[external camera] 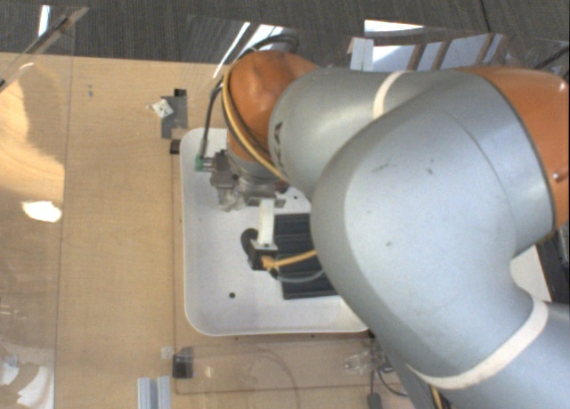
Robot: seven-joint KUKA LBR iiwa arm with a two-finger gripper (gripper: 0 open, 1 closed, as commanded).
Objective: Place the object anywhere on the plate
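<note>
REMOTE DESK: The object I am to set on the plate lies somewhere I cannot tell, and so does the plate. The arm reaches in from 3 o'clock and covers most of what sits beneath it.

The gripper hangs low over the white bin, toward the bin's 12 o'clock end, with the wrist bent so its working end faces the floor. Whether it has hold of anything, or how wide it stands, I cannot tell from this slant, because the wrist body hides the business end. I judge this posture to be a reach into the bin, either a pick or a release, since the tool points down at the floor rather than level above it.

The bare floor I can see, from 6 to 9 o'clock of the gripper, carries a small dark speck at the gripper's 6 o'clock, well apart from it. The orange band sits at the gripper's 12 o'clock.

Outside the bin, on the wooden bench, a black clamp stands just beside the bin's 11 o'clock corner. Another stands near its 7 o'clock corner. I take it they are placed to keep the bin from sliding under the arm's pushes.
</note>
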